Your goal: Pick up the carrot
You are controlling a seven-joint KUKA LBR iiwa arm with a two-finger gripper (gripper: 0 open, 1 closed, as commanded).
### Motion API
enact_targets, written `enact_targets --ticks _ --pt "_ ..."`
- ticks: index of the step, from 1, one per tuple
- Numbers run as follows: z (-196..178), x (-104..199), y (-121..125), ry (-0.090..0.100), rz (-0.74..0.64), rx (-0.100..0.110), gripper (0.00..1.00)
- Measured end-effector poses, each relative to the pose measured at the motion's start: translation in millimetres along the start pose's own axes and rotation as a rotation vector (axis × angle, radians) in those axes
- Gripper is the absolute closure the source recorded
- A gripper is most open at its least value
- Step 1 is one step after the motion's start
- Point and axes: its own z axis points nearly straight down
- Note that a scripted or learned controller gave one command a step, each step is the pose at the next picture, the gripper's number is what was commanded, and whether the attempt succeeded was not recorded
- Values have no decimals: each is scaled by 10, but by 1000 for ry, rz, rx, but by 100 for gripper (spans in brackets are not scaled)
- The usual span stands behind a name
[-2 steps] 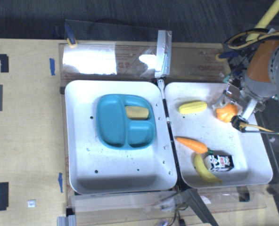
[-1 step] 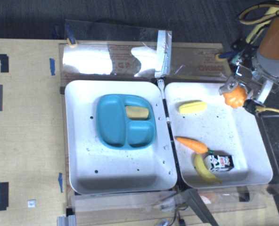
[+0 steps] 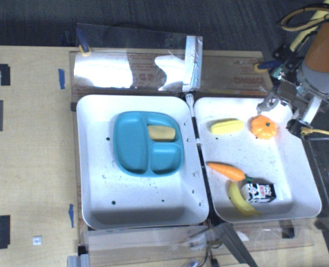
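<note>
Orange carrot (image 3: pixel 227 171) lies mid-bin, banana (image 3: pixel 239 199) close below; jaws' state cannot be told.

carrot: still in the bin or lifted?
In the bin. The carrot lies flat on the right bin floor, just above the banana. The gripper is up by the bin's top right corner, away from it.

The arm (image 3: pixel 319 65) is grey metal with a broad orange band above the wrist. Yellow and black cables loop behind that band, a blue fitting sits beside the wrist, and pale silver brackets form the gripper (image 3: pixel 275 102) housing.
</note>
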Motion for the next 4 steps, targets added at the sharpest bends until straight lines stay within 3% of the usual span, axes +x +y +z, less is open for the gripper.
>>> enact_targets --ticks 1,2,3,4 --pt "157 -122 19 -1 -71 5 0" --pt "1215 140 -39 1 -293 -1 0" --pt "481 -55 536 1 -185 -8 0" --pt "77 -9 599 2 -145 -8 0"
